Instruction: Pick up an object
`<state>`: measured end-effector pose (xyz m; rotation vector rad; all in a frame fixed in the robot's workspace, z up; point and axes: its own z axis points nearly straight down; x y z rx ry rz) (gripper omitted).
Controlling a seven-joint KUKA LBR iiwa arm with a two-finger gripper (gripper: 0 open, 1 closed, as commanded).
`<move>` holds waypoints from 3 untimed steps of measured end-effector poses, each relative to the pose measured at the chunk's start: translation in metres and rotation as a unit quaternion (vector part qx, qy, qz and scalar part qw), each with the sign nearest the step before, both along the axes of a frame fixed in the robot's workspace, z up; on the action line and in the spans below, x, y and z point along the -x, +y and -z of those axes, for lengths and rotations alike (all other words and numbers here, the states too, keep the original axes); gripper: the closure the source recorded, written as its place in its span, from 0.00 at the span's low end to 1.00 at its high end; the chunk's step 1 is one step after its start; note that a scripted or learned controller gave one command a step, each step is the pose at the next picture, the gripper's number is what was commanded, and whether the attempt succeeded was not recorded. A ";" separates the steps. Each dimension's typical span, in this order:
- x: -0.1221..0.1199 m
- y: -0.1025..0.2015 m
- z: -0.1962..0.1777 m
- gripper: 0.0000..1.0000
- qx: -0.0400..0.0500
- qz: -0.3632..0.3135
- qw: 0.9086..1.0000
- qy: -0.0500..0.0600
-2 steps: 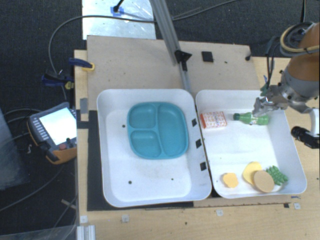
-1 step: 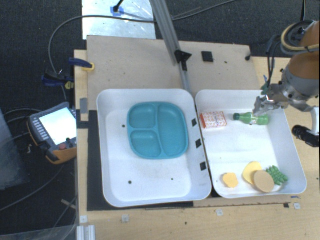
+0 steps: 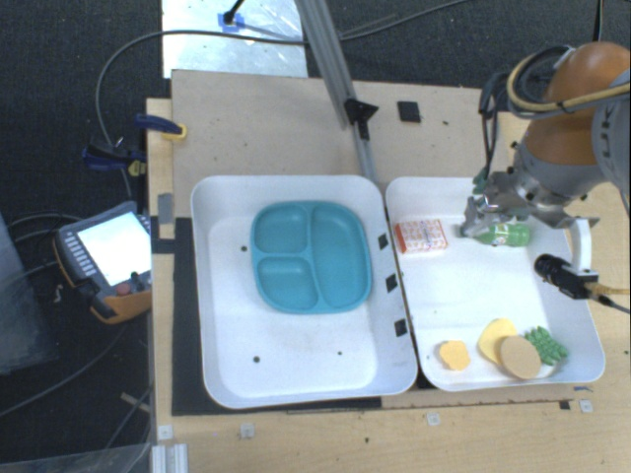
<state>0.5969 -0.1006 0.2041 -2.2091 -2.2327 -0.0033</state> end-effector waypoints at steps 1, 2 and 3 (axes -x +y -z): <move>0.009 0.049 -0.013 1.00 0.000 0.001 1.000 0.000; 0.025 0.097 -0.022 1.00 0.000 0.000 1.000 0.000; 0.028 0.147 -0.030 1.00 0.000 0.000 1.000 0.000</move>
